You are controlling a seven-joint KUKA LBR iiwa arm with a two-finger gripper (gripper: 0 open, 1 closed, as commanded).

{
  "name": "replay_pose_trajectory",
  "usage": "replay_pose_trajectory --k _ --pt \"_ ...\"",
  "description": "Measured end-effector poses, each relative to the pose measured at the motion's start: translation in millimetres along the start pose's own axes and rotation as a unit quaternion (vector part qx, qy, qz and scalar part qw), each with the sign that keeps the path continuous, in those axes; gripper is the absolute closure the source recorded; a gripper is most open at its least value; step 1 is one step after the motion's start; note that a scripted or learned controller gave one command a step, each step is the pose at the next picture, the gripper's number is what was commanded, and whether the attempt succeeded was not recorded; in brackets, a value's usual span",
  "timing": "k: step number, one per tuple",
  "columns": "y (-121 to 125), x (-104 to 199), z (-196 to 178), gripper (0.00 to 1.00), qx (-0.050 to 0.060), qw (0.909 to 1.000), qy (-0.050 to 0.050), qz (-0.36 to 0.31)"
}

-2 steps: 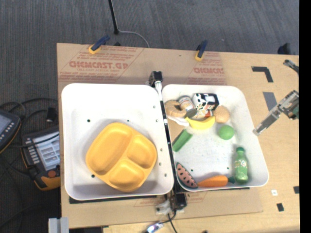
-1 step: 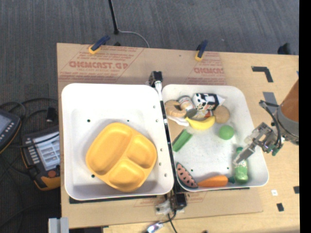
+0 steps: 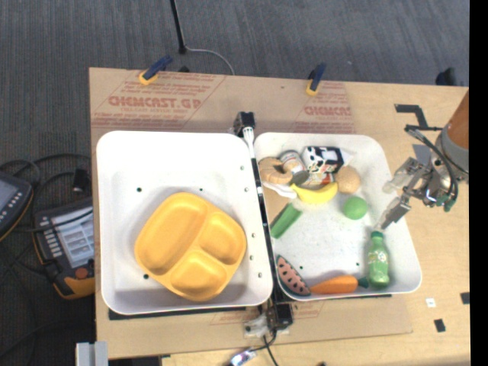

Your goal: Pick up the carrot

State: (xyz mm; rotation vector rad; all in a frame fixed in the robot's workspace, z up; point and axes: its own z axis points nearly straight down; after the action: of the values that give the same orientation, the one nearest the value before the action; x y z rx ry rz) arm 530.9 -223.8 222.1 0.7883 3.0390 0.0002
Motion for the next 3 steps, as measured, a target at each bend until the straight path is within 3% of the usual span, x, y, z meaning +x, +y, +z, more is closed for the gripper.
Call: replay_pose_trajectory --k 1,2,3 --pt "4.5 56.4 19.8 0.00 0.000 0.9985 0.001 -0.055" --pt "57.5 86.1 80.8 0.00 0.000 0.9875 0.002 -0.157" --pt "32.8 72.3 93.3 0.00 0.000 0.9494 0.001 -0.314"
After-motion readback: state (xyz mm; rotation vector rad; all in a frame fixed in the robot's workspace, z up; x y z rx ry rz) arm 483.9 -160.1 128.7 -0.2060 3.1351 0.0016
